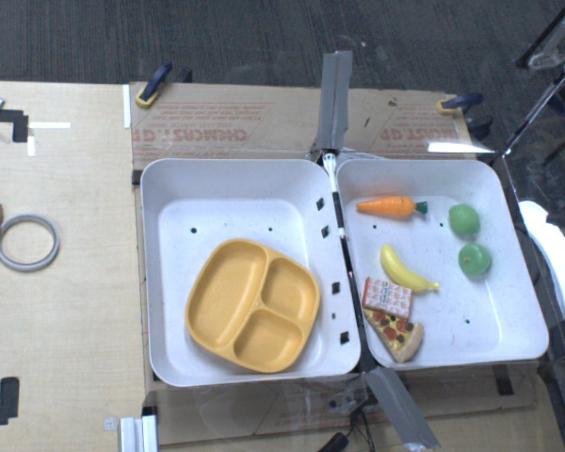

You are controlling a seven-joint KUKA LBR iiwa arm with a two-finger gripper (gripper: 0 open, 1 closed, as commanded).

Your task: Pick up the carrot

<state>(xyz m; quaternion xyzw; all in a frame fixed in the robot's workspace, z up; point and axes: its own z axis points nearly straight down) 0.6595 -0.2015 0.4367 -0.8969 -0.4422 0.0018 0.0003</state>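
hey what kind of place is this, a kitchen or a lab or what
Most likely a robotics lab bench, not a kitchen. Two white bins sit taped and clamped over cardboard, the food is toys, such as the carrot and banana, and a tape roll lies nearby.

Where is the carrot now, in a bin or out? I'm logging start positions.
In. The carrot lies flat on the floor of the right bin, near its far left corner, beyond the banana.
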